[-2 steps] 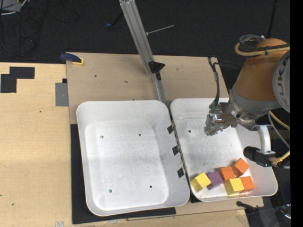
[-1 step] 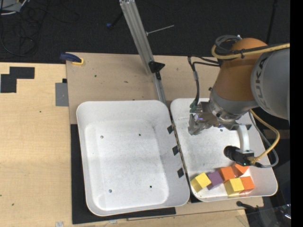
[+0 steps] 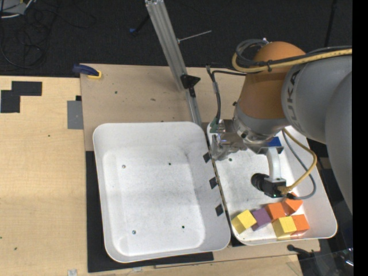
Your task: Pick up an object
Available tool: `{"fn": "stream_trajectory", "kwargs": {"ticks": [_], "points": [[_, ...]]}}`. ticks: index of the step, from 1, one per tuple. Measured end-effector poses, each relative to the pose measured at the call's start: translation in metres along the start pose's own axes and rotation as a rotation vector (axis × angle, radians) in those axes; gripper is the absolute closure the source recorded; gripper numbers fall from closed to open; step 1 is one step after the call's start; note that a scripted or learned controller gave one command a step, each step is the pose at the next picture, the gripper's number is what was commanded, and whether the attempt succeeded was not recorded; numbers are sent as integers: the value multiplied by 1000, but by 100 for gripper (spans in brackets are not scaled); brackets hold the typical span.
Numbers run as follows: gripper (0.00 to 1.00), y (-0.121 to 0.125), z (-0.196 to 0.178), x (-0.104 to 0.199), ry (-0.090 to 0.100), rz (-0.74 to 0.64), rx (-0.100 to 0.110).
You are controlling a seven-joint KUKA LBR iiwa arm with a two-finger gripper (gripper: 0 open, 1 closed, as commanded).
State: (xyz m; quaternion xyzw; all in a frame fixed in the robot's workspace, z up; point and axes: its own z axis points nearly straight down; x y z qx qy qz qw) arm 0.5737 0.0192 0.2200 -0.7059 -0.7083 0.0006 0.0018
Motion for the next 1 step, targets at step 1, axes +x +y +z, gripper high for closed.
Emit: {"fn": "stream_trajectory", "kwargs": {"ticks": [1], "points": [[100, 7, -12, 47, 0, 0, -1]]}}
